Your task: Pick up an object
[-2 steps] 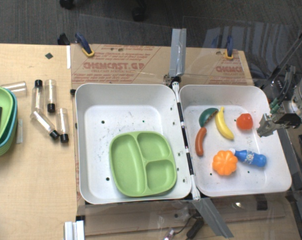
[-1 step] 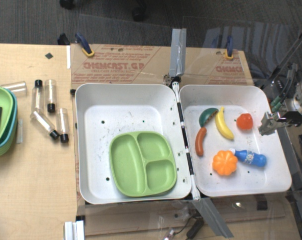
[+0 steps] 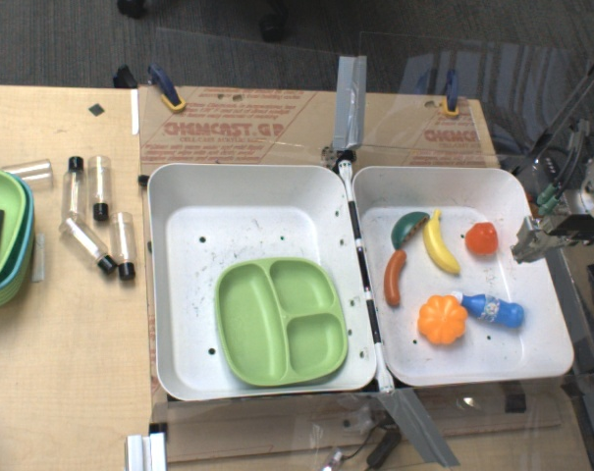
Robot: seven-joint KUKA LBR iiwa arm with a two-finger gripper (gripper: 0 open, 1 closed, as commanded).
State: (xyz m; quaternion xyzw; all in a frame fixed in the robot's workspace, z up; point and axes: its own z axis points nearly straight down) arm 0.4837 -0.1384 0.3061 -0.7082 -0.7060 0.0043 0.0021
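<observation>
My surface (image 3: 71,361) carries two white bins side by side. The left bin (image 3: 179,263) holds a green divided plate (image 3: 280,320) lying flat toward its near side. The right bin (image 3: 532,356) holds the small things: an orange pumpkin (image 3: 442,320) near the front, a blue bottle (image 3: 494,310) just beside it on the right, a yellow banana (image 3: 439,242) farther back, a dark green piece (image 3: 407,227) touching the banana's left, a red-orange sausage (image 3: 394,277) left of centre, and a red tomato (image 3: 481,238) near the right wall. My claw (image 3: 530,242) hangs at that bin's right rim, near the tomato; I cannot tell how it is set.
</observation>
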